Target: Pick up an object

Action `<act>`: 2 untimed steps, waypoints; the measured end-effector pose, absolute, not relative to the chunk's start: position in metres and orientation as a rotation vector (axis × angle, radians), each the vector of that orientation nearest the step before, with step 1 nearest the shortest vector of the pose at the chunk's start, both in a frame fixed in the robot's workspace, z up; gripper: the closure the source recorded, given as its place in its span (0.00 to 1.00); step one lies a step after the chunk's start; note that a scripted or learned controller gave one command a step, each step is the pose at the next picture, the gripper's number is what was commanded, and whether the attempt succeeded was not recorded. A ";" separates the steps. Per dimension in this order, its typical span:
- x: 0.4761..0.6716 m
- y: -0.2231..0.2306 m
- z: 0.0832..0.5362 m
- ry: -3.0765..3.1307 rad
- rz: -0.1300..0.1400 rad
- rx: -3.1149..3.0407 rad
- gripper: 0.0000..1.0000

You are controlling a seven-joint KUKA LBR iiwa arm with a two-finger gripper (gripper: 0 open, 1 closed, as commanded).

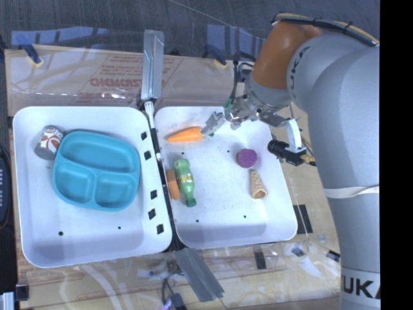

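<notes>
My gripper (pixel 223 121) hangs over the back of the right bin (pixel 277 221), open, with nothing between its fingers. Its left fingertip (pixel 211 124) is right at the thick end of an orange carrot (pixel 184 134) lying across the bin's back left. A green bottle (pixel 185 181) lies beside a small orange piece (pixel 171 184) against the bin's left wall. A purple round object (pixel 246 157) and a tan cone (pixel 257 184) lie to the right, below the gripper.
The left bin (pixel 39 237) holds a blue divided plate (pixel 97 170) and a small round brown-and-white object (pixel 48 141) at its back left corner. A divider with black clips (pixel 155 179) runs between the bins. The arm's body fills the right side.
</notes>
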State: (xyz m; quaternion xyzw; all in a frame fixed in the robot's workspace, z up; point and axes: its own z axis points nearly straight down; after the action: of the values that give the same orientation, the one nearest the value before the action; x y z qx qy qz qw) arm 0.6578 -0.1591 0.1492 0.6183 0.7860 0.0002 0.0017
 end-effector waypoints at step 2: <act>0.657 -0.116 0.161 2.585 -0.001 1.791 1.00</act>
State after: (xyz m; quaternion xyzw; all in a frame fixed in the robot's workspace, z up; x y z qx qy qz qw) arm 0.6573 -0.1161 0.1606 0.5693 0.8221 -0.0003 -0.0016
